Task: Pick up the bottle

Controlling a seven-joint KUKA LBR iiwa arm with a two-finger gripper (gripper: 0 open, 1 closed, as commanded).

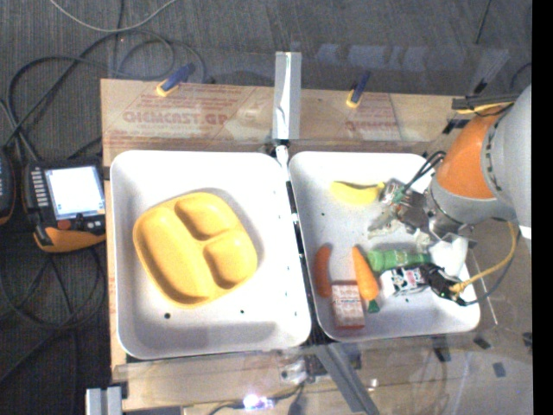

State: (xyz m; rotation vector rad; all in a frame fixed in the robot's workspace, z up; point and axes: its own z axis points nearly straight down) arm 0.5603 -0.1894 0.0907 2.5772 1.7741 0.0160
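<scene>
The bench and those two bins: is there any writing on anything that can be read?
Cardboard sheet under the bins: faint reddish print, blurred; roughly "CHEMCAST GP", not certain.
Small red carton: label too small to read.
Green bottle: no legible label.
Handheld screen left of the bench: lit, text unreadable.

Both bins (207, 340) are plain white; the left one holds a yellow divided plate (197, 246), all one shade; in the right bin (315, 193) lie a yellow banana (354, 193), an orange carrot (365, 277), a darker red-orange sausage (322, 269), a green bottle (399, 257) and a small red-and-white box (347, 304) (its print too small to read); the arm (484, 167) is grey with an orange band; the bench board (190, 115) is brown with faded red lettering.
</scene>
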